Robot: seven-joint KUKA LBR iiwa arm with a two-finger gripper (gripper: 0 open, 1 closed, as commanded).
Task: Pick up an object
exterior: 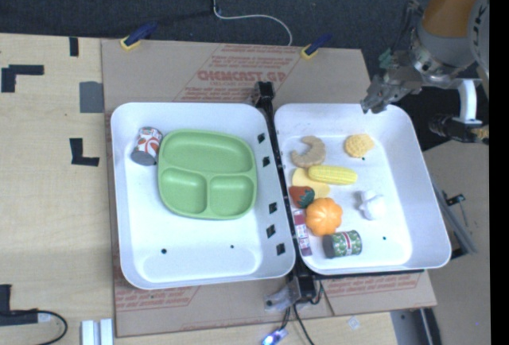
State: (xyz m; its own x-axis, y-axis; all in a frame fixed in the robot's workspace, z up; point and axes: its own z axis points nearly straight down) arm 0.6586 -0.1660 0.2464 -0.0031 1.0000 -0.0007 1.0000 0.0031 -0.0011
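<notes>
White plastic walls frame the right-hand bin (413, 168), and all the likely candidates for a pick lie inside it, below and to the left of the gripper (376, 100) as the camera sees it. The gripper hangs over the bin's far right corner, just at the rim, with nothing visible between its tips; whether it is spread or closed I cannot tell at this size and angle. Closest to it is the small yellow round piece (359, 145), a short way down-left and apart from its neighbours, which in my judgement makes it the easiest target. Just beyond it lies the tan crescent-shaped piece (309, 151), and beneath that the corn cob (332, 174), whose long axis runs roughly left to right across the bin, so a grasp there would call for closing across its narrow width. Farther still from the gripper sit the orange pumpkin (324, 215), the small green-labelled can (343, 243) lying on its side near the bin's near edge, and a little white object (369, 204) on the bare floor between. The green divided plate (207, 174) and a red-and-white can (146, 146) sit in the other bin, well apart from the gripper.
</notes>
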